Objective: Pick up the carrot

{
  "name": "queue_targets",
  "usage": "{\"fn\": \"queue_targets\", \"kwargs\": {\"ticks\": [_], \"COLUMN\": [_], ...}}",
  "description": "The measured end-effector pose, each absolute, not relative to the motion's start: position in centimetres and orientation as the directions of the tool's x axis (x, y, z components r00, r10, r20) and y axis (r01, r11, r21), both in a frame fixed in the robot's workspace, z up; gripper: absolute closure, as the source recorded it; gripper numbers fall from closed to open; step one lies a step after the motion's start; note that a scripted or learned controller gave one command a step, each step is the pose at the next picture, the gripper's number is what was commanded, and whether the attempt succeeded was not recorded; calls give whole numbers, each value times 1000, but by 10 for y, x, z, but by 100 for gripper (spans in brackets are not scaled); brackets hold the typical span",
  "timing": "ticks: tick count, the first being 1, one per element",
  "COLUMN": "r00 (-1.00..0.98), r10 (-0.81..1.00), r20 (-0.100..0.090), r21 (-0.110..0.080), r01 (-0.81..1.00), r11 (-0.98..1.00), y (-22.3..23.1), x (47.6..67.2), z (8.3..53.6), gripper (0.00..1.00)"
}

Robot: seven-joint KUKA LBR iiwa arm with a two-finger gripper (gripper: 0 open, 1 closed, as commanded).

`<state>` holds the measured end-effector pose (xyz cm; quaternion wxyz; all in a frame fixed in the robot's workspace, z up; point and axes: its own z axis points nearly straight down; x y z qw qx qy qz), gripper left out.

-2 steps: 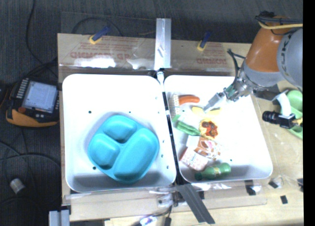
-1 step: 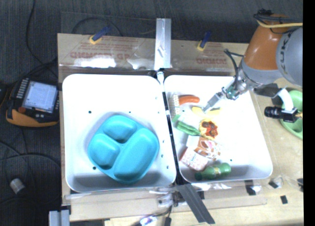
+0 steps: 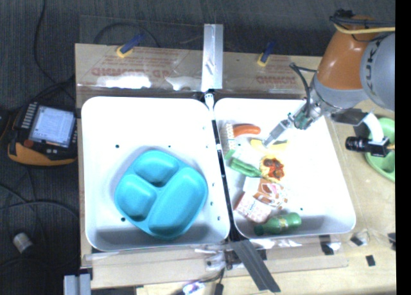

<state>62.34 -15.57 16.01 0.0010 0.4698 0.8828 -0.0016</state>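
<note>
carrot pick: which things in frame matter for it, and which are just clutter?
Relevant:
- carrot, orange, at the back of the right bin
- gripper, just right of the carrot

Clutter:
- blue divided tray in the left bin
- green pieces below the carrot
- red and yellow item
- pink packet
- dark green vegetable at the front
</note>
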Motion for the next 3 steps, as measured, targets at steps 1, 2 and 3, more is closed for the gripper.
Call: {"fn": "queue_targets", "kwargs": {"ticks": [1, 2, 3], "r00": [-623, -754, -555], "r10": [782, 657, 832], "r20": [-3, -10, -5], "r21": [-2, 3, 8], "r01": [782, 657, 832], "r11": [623, 754, 555], "y": [-147, -137, -163], "x": [628, 643, 651], "z": [160, 90, 89], "gripper": [0, 0, 0]}}
